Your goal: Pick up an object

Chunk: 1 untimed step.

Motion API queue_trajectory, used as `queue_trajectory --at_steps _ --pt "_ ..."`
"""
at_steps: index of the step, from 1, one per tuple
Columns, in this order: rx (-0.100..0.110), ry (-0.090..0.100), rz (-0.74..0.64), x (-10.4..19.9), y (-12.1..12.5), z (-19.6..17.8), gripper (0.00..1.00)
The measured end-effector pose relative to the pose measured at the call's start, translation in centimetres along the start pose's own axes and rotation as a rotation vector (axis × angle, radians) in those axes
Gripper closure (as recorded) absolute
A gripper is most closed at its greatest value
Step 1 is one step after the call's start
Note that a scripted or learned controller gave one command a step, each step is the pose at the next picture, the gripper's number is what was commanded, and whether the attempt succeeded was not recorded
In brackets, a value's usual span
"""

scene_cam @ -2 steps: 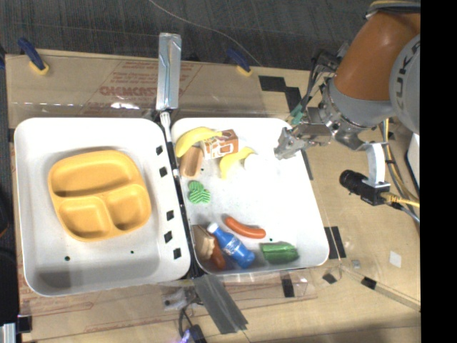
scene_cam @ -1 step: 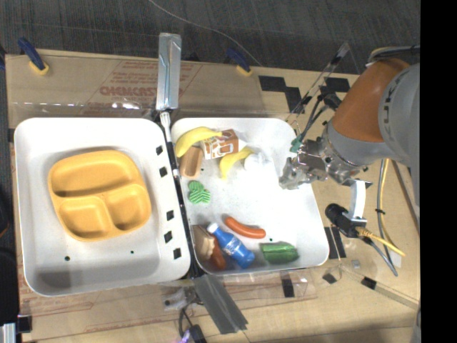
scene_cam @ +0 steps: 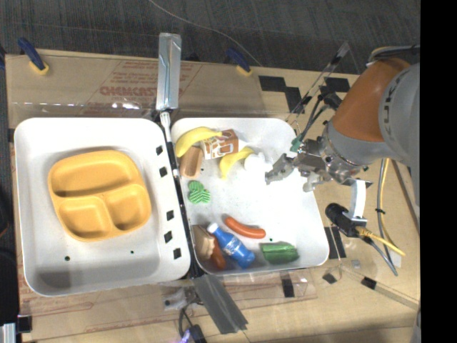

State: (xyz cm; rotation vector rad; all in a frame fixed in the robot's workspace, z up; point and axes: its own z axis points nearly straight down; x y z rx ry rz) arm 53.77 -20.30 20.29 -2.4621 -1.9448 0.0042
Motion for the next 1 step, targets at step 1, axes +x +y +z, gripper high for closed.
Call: queue_trajectory --at_steps 1 --pt "-0.003 -0.001 -0.314 4.00 6.27 5.50 0.00"
